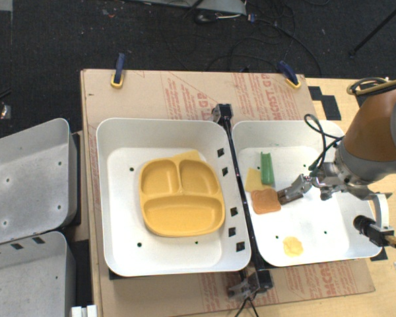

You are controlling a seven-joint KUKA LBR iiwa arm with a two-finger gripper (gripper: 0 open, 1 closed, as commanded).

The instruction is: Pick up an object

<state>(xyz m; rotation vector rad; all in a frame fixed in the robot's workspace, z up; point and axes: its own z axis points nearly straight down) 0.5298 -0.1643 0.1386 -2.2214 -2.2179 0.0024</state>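
- Reaching in from the right, the tool sits low inside the right bin, its dark tip pointing left toward the orange-brown block.
- From my feed I cannot tell how the tool is set; the tip reads as one dark shape, and I cannot see anything held in it.
- I see the tip just beside the block's right edge, possibly touching it; I cannot tell for certain.
- The orange-brown block lies flat near the left wall of the right bin.
- A pale yellow piece lies just above the block, touching or nearly touching it.
- A green stick lies beside the yellow piece on its right, running lengthwise toward the far wall of the bin.
- A small yellow round piece rests near the front of the same bin, well apart from the other three.
- The arm, with its orange band, comes over the right rim of that bin, with dark cable looped above the wrist.
- In the left bin I see a yellow divided tray, lying flat near the middle, with two small compartments at the far side and one long one in front.
- Both bins rest side by side on the surface, a brown board held by two clamps at its far edge.
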